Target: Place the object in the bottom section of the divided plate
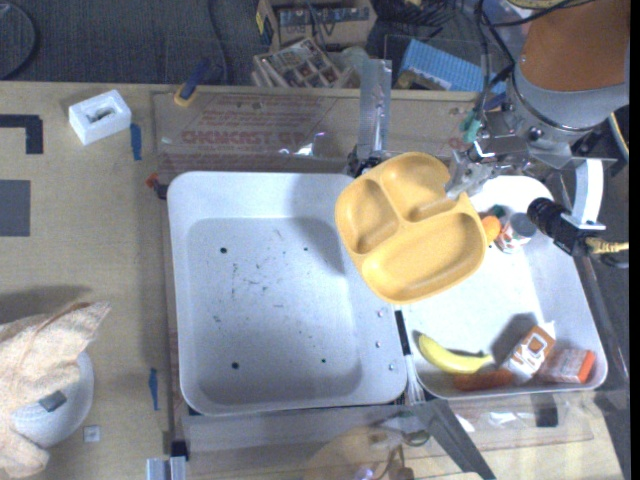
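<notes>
Two shallow white bins sit before you on a tan bench. Your gripper pinches the rim of the yellow divided plate, holding it tilted above their shared wall. Below, the right bin holds one banana and two small cartons.

Even bright overhead light, soft shadows, slight blur, mild glare on left bin.

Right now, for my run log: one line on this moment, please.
gripper: at yellow divided plate rim | plate: tilted, spanning both bins | banana: right bin
</notes>
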